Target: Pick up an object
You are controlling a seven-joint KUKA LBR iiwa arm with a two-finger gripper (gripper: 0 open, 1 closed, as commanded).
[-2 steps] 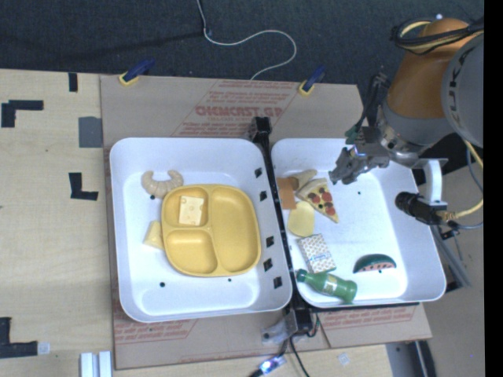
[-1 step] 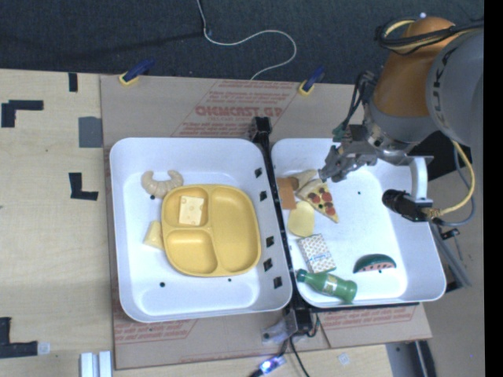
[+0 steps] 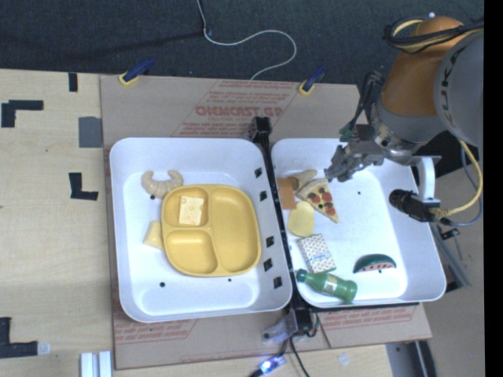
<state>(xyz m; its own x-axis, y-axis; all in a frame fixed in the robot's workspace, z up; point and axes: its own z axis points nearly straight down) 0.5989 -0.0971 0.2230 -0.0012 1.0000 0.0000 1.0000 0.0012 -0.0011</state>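
Progress: nothing picked yet | claw [image 3: 339,171] hangs just above pizza slice [image 3: 320,198] in right bin [image 3: 409,234] | can't tell its grip | lift left

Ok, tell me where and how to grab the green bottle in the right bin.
Take the green bottle across its body, near the middle, coming straight down from above. It lies on its side along the right bin's front edge, cap end towards the divider, so close the claw across its narrow width. The checkered packet sits close behind, so probably stay low.
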